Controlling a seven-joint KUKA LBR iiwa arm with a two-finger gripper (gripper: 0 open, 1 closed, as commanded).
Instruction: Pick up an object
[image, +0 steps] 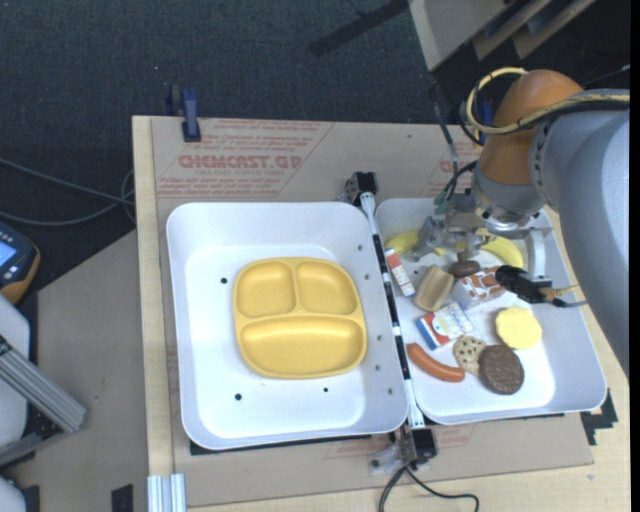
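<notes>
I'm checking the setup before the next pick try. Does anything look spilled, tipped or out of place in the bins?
Nothing stands out. The yellow divided tray lies flat in the left bin; the toy food, such as the hot dog and brown cookie, sits loosely jumbled inside the right bin, below the gripper.

On the desk (250, 160), two bins sit side by side. A divided tray (299, 317) lies in the left bin (200, 240). My hand (462, 235) hangs over the right bin's (570, 385) back, food pieces (470, 330) scattered before it.
</notes>
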